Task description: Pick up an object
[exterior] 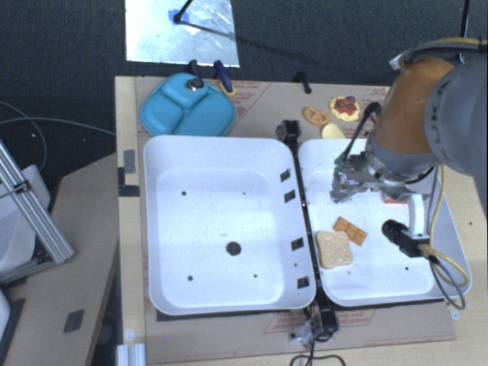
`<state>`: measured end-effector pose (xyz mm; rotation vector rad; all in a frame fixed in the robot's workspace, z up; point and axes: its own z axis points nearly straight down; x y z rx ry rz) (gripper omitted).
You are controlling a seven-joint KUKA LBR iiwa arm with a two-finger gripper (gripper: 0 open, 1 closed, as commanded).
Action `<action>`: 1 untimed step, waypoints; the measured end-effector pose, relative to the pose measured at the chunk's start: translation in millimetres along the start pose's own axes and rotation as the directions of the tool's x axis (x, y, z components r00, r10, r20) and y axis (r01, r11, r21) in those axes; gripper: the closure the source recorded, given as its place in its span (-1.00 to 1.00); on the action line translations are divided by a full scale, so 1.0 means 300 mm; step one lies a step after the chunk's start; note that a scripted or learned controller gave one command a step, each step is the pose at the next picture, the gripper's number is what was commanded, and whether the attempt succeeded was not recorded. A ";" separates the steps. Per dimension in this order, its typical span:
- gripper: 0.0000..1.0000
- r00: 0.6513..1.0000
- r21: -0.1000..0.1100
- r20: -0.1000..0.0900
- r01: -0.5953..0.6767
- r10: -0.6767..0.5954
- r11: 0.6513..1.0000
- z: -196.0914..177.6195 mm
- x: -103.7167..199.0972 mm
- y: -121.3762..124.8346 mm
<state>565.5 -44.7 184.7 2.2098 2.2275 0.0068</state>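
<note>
Toast slice (335, 248) lies just below claw (345, 190) in right bin (381, 280).

Glossy white plastic bins (221, 166), matt cardboard bench (259, 97), shiny metallic end effector (345, 191).

Dark carpet floor (61, 44) surrounds tan bench (259, 90), extending far left and above claw. Shiny foil sheet (179, 20) lies on floor, upper left of claw. Lower tan side table (69, 265) sits far left, metal rail (30, 212) slanting across it.
</note>
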 end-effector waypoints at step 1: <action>1.00 1.000 0.008 -0.001 -0.004 0.004 1.000 -0.085 0.093 -0.273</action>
